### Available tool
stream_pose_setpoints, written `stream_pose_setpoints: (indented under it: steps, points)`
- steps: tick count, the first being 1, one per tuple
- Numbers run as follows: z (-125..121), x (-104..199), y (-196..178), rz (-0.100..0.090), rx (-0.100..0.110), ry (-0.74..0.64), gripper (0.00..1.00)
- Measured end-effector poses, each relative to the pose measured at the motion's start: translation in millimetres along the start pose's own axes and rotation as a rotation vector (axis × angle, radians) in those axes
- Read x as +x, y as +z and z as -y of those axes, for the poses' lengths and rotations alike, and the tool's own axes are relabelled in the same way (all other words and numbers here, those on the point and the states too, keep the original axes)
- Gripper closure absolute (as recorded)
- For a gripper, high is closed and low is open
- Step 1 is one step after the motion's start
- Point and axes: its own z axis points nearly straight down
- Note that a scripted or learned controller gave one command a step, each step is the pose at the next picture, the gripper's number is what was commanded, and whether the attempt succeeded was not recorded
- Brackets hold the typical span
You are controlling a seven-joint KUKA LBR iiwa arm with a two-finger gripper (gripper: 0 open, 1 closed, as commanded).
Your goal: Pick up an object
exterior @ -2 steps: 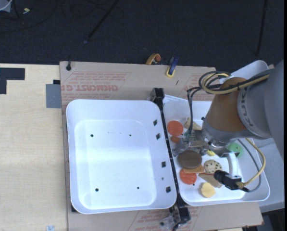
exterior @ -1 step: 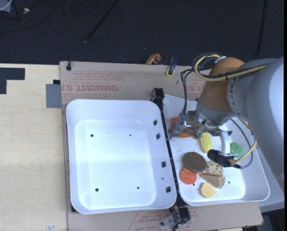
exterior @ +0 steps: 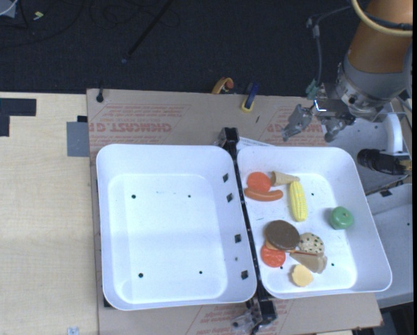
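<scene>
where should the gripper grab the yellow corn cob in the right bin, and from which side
Judging from the camera view, take the yellow toy corn cob across its narrow middle, coming straight down from above. It lies flat, long axis running roughly near-to-far in the right white bin, so the fingers should close left-to-right. The orange sausage-shaped piece sits close on its left; the right side has room.

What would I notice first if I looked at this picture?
Probably the pile of colourful toy food in the right bin: a yellow corn cob, an orange-red sausage, a brown round patty and a green ball-shaped piece sitting alone near the right wall. Next, the big robot arm with its orange band at the top right, its gripper spread open above the bin's far edge.
</scene>
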Motion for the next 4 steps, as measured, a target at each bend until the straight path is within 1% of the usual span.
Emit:
stream_pose_setpoints:
  steps: [1, 2, 3, 4]
  points:
    - [20, 49, 149, -0.005, 0.035, -0.001, 0.0]
    - [57, 178, 92, -0.007, 0.018, -0.011, 0.0]
    - [55, 169, 85, -0.002, 0.024, 0.0, 1.0]
    - [55, 168, 76, -0.002, 0.027, -0.002, 1.0]
